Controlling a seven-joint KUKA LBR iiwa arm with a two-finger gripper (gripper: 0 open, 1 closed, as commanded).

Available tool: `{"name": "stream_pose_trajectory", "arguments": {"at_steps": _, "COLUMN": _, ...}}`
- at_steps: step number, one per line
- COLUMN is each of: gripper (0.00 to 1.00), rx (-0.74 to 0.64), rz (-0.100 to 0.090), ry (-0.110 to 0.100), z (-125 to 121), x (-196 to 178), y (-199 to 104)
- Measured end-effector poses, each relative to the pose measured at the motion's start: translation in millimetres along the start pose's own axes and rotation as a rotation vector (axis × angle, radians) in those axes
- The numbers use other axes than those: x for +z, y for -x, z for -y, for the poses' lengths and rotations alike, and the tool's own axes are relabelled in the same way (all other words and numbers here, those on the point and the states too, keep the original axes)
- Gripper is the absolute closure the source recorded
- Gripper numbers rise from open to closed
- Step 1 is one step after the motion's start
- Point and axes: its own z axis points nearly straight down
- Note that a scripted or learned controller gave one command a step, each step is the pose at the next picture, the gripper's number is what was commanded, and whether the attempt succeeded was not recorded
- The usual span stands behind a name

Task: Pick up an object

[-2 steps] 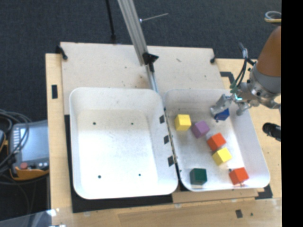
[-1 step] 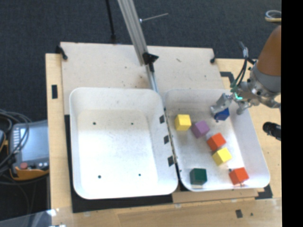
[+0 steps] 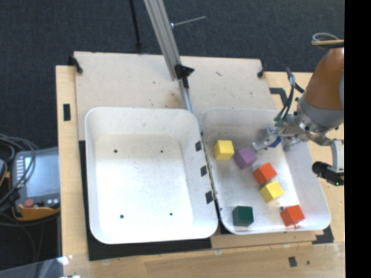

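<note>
1. 2 shallow white bins sit side by side on the bench; the left bin (image 3: 145, 175) holds no blocks, just its speckled floor.
2. The right bin (image 3: 310, 210) holds 6 blocks, and I'll place them from the purple block (image 3: 246, 157) near its middle.
3. A yellow block (image 3: 224, 149) lies just left of the purple block.
4. An orange block (image 3: 265, 172) sits just right and below it, with a second yellow block (image 3: 272, 191) touching that one's lower side.
5. A dark green block (image 3: 243, 215) rests well below, by the bin's front wall.
6. A red-orange block (image 3: 292, 214) lies in the front right corner.
7. The gripper (image 3: 268, 139) hangs just up and right of the purple block; I can't tell its grip.
</note>
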Motion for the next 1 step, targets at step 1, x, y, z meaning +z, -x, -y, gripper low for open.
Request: {"name": "stream_pose_trajectory", "arguments": {"at_steps": 1, "gripper": 0.00, "rx": 0.003, "rz": -0.001, "ry": 0.009, "z": -2.1, "x": 55.8, "y": -5.4}}
